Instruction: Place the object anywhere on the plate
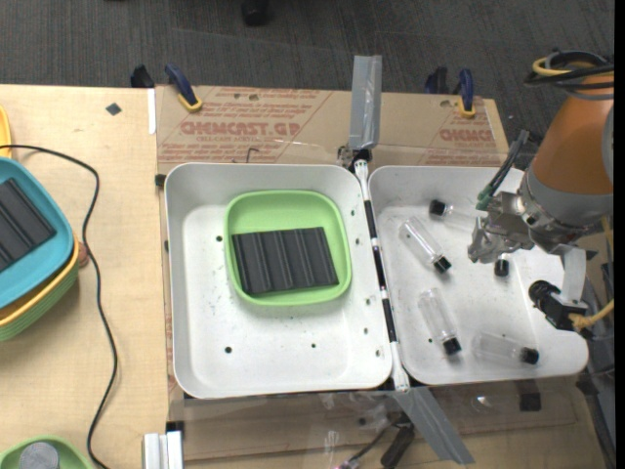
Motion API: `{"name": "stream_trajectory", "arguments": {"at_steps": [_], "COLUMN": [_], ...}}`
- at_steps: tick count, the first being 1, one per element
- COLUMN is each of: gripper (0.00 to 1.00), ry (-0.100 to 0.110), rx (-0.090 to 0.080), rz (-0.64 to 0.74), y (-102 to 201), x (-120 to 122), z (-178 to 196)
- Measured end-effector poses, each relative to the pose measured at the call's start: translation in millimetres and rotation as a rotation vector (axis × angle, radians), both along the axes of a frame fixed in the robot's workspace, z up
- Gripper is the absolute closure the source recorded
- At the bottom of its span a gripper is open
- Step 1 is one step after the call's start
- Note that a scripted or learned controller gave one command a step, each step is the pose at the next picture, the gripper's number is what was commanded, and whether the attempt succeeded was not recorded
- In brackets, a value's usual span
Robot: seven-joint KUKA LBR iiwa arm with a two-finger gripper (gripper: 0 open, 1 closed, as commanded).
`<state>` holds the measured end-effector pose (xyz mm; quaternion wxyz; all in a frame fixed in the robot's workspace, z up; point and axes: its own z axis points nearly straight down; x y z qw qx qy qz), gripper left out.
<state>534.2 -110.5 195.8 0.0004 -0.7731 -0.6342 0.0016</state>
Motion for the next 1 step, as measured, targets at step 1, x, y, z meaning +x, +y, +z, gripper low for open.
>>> {"name": "stream_trajectory", "arguments": {"at_steps": [1], "gripper": [0.00], "ry": [0.000], "rx": [0.000], "rz": [0.000], "y": [0.0], "x": [0.0], "z": [0.0]}}
